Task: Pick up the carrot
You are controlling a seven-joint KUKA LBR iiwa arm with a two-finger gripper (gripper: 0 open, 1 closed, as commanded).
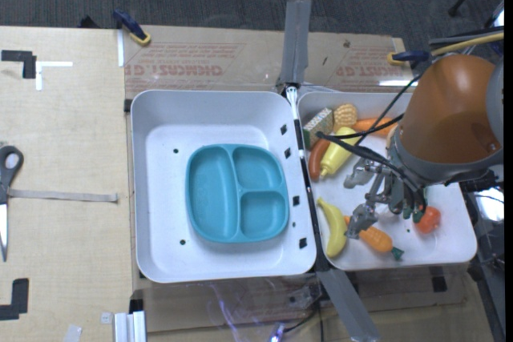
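The small orange carrot (377,239) with a green end lies flat near the right bin's front.

Two bins side by side on the worktop (64,140). In the left bin (152,236), a divided plate (238,193). In the right bin (449,248): banana (332,228) along the left wall, carrot (377,239) just right of it, tomato (428,220) further right, corn (345,114) behind. End effector (362,216) just above the carrot. Scissors (6,188) at the worktop's far left.

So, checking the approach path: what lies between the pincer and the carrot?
Nothing. In the camera view the pincer sits right at the carrot's upper left end, with no gap visible.
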